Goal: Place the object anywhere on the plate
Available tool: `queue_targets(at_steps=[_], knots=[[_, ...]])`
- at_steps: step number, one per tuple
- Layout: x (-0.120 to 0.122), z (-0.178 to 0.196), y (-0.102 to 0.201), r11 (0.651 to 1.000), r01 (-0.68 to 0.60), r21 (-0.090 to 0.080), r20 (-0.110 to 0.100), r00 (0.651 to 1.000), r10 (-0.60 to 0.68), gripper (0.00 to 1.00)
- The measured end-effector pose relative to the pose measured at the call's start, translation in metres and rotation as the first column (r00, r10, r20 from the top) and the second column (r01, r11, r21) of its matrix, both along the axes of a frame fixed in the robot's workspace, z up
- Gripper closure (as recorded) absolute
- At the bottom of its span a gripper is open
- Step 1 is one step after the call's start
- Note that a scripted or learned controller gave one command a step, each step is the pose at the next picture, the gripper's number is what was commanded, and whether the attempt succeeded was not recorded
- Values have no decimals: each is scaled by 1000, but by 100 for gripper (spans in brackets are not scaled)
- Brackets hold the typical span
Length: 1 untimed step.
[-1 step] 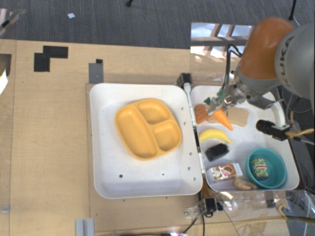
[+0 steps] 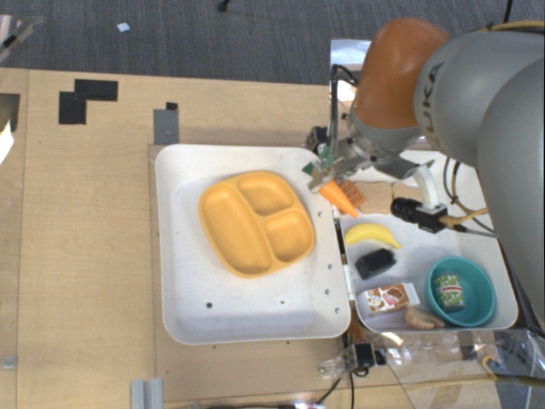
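A yellow plate [image 2: 254,222] with three compartments lies in the left white bin [image 2: 247,318]. My gripper [image 2: 326,180] hangs over the ridge between the two bins, just off the plate's upper right rim. Its fingers are shut on the left end of an orange carrot-like toy [image 2: 342,197], which slants down to the right above the near corner of the right bin [image 2: 502,313]. The grey arm with its orange band [image 2: 396,71] covers the back of the right bin.
The right bin holds a yellow banana [image 2: 372,234], a black block [image 2: 375,262], a small printed box [image 2: 390,298], a beige lump [image 2: 419,317] and a teal bowl [image 2: 461,290]. A black cable plug [image 2: 415,210] juts out beside the wrist.
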State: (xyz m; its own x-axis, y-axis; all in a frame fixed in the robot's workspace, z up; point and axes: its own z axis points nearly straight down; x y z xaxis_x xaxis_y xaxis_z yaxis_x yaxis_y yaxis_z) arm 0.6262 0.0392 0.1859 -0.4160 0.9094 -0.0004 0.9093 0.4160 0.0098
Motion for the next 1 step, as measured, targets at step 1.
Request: queue_targets(at_steps=[1], knots=[[0, 0, -3, 1000, 5, -2, 0, 1000, -5, 0]])
